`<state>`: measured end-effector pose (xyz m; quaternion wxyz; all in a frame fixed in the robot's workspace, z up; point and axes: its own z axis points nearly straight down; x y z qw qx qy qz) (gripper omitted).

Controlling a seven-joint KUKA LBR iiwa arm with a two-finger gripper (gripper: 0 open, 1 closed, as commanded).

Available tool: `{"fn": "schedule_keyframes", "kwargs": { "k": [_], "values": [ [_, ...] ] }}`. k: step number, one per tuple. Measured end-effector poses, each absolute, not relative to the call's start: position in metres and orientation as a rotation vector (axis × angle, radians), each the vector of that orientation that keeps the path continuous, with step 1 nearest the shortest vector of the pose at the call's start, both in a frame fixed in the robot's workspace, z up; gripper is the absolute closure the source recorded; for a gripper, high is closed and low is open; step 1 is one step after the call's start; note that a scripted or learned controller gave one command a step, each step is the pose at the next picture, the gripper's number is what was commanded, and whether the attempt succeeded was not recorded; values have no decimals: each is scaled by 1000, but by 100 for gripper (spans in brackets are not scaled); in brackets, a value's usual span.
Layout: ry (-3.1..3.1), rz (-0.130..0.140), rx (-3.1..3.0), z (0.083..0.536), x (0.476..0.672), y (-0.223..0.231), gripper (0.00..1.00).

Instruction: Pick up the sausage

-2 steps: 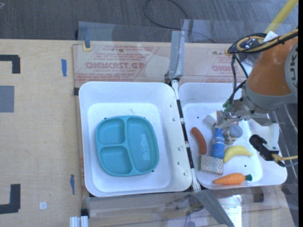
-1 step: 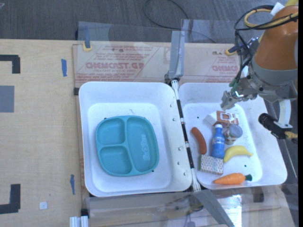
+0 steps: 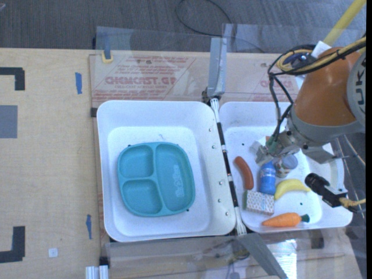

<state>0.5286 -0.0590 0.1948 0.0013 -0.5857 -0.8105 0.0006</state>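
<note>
A reddish-brown sausage [image 3: 244,172] lies left of the grey metal gripper [image 3: 275,151]. Below the gripper stand a blue bottle [image 3: 267,178], a yellow banana [image 3: 290,187], a speckled beige-and-pink block [image 3: 259,202] and an orange carrot with green tip [image 3: 283,220]. Far left, a teal divided plate [image 3: 156,179] sits in a white bin [image 3: 157,112].

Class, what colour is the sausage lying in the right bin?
Reddish-brown. The sausage shows best in the camera view.
</note>
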Motion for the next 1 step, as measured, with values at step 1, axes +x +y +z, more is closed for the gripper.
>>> {"fn": "schedule_keyframes", "kwargs": {
  "k": [1],
  "values": [
    [-2792, 1, -1433, 184, 495, -28, 100]
  ]
}}
